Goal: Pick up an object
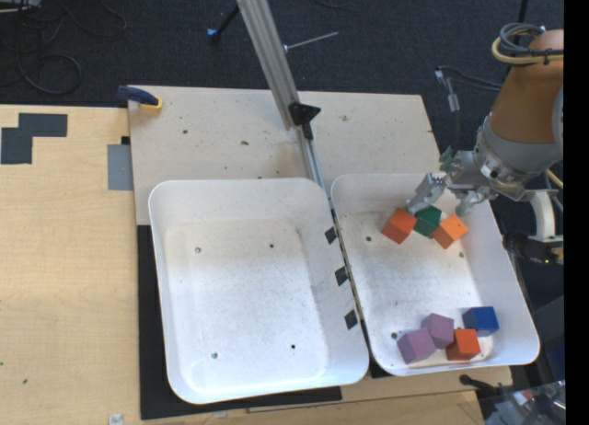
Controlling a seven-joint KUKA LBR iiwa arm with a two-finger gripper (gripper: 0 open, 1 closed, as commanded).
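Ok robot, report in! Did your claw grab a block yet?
Gripper above the right bin, over the green block. Nothing seen gripped. Orange blocks flank the green one, crowding it.

- One fixed camera looks down from above at a slant, taking in the whole tabletop (230,129)
- Both white bins sit in the lower middle: the left bin (175,221) and the right bin (515,313)
- It stands well back, so dark floor shows along the top
- The arm (526,110) enters from the right edge
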